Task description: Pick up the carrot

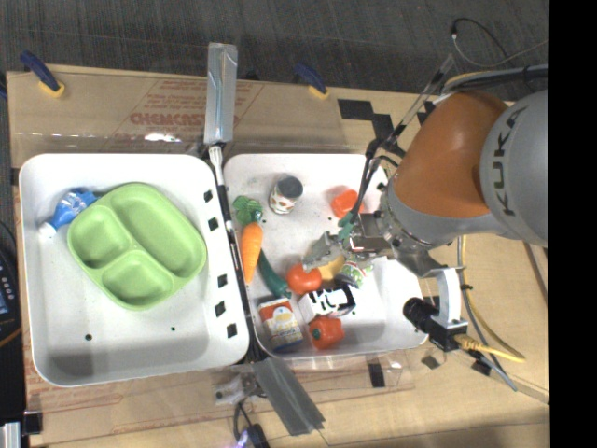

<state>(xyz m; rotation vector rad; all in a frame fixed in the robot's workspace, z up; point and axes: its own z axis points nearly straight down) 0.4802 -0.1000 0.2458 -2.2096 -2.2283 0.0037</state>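
Note:
The carrot (250, 247) is orange with a green leafy top (246, 209). It lies lengthwise by the left wall of the right bin (392, 320), leafy end toward the back. My gripper (326, 249) hangs over the middle of that bin, to the right of the carrot and apart from it. It sits just above a red-orange vegetable (303, 278). The grey arm with its orange band (448, 157) covers the bin's right side.
Around the gripper lie a small can (286, 192), an orange-red piece (343, 200), a black-and-white object (331, 299), an orange carton (280, 321), a red toy (326, 332) and a dark green strip (270, 273). The left bin holds a green divided plate (137, 243) and a blue item (70, 205).

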